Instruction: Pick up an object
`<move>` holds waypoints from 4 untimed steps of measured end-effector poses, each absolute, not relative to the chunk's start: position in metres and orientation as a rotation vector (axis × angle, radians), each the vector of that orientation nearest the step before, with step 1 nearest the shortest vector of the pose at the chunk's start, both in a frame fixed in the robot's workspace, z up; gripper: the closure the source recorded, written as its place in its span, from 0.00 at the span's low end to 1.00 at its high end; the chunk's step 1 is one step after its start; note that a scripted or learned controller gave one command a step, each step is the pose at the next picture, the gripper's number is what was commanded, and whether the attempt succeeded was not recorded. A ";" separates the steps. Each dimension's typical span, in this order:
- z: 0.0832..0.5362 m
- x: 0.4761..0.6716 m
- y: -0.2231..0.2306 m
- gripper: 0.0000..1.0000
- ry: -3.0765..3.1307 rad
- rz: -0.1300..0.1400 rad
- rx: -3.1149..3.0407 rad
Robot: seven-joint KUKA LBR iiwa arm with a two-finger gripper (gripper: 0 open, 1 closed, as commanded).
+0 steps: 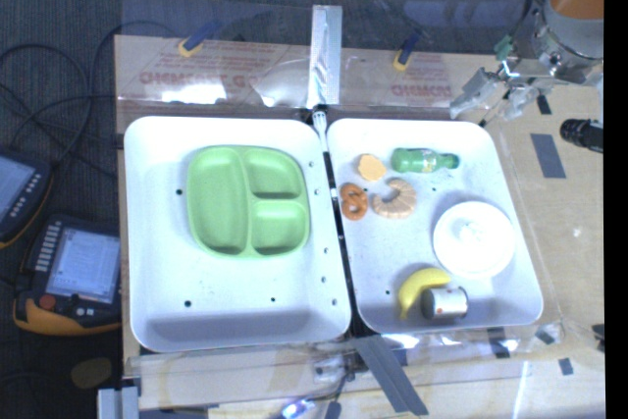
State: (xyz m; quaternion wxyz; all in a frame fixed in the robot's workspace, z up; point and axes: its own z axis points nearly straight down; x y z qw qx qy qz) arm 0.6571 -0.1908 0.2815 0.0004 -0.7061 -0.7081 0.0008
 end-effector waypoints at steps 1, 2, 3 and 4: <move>0.217 0.669 -0.168 0.00 -1.884 0.007 -2.512; 0.091 0.662 -0.154 0.00 -1.235 0.040 -2.874; 0.099 0.664 -0.154 1.00 -1.243 0.036 -2.883; 0.090 0.661 -0.106 1.00 -0.974 -0.011 -2.993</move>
